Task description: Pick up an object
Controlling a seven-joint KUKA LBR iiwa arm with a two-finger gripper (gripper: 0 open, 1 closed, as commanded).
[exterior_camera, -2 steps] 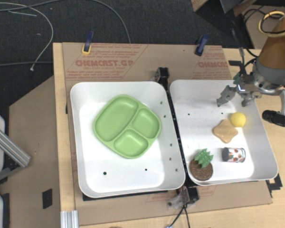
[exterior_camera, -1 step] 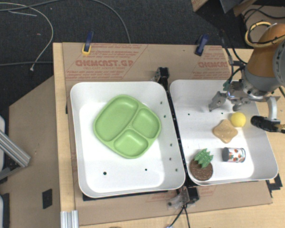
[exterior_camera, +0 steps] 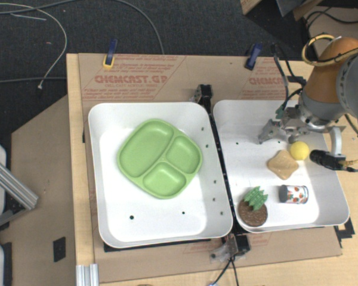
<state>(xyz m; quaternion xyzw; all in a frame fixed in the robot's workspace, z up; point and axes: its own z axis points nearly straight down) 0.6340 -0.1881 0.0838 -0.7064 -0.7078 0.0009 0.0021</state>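
In the right bin lie a yellow ball, a tan bread-like block, a small red and white can on its side, and a brown pot with a green plant. My gripper hangs over the bin's far right part, just behind the ball and the tan block. It is open, with nothing between its fingers. The grey arm with its orange band rises behind it to the right.
The left bin holds a green divided plate. A black divider runs between the two bins. Blue clamps sit on the cardboard's far edge, and cables hang near the arm at the right.
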